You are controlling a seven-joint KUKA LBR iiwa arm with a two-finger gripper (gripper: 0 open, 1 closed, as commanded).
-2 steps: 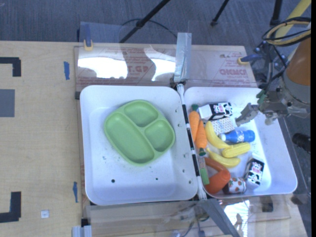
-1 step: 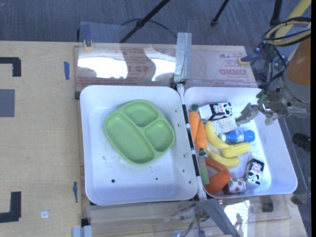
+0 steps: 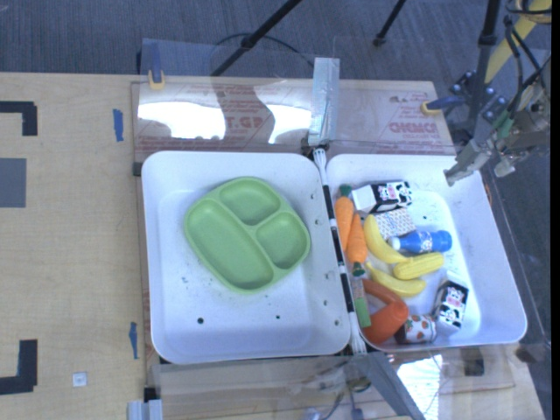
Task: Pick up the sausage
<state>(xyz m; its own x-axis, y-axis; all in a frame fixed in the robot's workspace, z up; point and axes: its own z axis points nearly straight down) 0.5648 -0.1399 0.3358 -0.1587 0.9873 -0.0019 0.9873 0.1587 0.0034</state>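
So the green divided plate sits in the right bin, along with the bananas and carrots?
Not quite. The camera view shows the green divided plate in the left bin. The bananas and carrots do lie in the right bin.

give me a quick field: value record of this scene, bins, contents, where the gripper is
left bin: holds a green divided plate
right bin: holds a cluster of toy foods
sausage: hard to single out; possibly the reddish-orange piece near the bin's front
carrot: along the bin's left wall
bananas: two, mid-bin
blue bottle: lying on the bananas
cartons: black-and-white, one at the back, one at front right
gripper: above the right bin's back right corner, apart from the foods
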